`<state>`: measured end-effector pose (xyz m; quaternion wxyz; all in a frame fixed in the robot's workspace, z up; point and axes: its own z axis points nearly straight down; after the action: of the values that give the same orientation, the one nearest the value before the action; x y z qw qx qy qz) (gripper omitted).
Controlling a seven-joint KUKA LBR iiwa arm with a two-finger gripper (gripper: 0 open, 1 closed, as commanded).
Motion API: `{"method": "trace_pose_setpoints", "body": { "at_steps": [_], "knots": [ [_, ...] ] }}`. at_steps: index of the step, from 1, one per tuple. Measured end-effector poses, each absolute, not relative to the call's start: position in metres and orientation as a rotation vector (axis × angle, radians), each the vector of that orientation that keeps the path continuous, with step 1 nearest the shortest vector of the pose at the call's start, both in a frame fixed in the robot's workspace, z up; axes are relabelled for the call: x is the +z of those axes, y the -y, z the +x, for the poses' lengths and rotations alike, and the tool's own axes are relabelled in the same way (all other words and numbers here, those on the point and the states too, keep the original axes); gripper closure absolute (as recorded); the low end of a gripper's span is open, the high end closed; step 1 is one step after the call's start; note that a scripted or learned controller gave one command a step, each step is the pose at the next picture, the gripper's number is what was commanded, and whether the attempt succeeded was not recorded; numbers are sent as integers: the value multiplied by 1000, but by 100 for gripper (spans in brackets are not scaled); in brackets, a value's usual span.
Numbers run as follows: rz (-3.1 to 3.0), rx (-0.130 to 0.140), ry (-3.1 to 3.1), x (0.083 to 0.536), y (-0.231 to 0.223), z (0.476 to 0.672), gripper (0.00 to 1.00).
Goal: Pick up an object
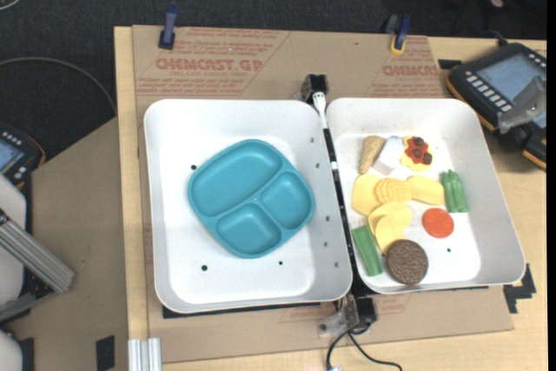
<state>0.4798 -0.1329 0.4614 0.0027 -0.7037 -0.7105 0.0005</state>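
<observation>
Lower right of the frame, the right bin (495, 187) holds toy food: a brown cookie (407, 261), a red slice (439, 224), yellow pieces (388, 191). Left, a blue plate (250, 198) lies in the left bin (165, 187). My gripper's state I cannot tell.

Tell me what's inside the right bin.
The right bin holds a pile of toy food: yellow pieces, a brown round disc, an orange-red slice and green sticks. Whatever lies beneath the overlapping yellow pieces is covered.
</observation>
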Motion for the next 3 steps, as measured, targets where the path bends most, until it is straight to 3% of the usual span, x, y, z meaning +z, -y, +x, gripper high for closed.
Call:
{"method": "trace_pose_setpoints", "body": {
  "at_steps": [1,2,3],
  "knots": [
    [-2239,-4,2224,540,215,479,0],
    [-2229,-3,2230,547,210,480,100],
    [-2221,5,2215,474,225,479,100]
  ]
}}
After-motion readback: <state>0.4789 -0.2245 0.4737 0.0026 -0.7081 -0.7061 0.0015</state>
